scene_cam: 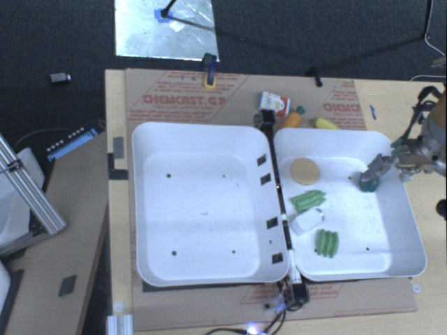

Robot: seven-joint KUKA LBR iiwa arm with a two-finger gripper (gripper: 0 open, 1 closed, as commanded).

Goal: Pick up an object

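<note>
The right bin (391,257) holds a tan round disc (304,171), a light green piece (307,200), a small white piece (307,221) and a darker green ribbed piece (326,243). My gripper (373,174) reaches in from the right, over the bin's upper right part. A small dark teal object (368,183) sits right at its tip, and I cannot make out whether it is gripped or lies on the bin floor. The other pieces lie well to the gripper's left.
The left bin (150,187) adjoins the right one along a central hinge strip. Behind the bins on the cardboard lie a white and red packet (274,103), an orange piece (293,119) and a yellow piece (326,124). A yellow clamp (209,72) sits at the back edge.
</note>
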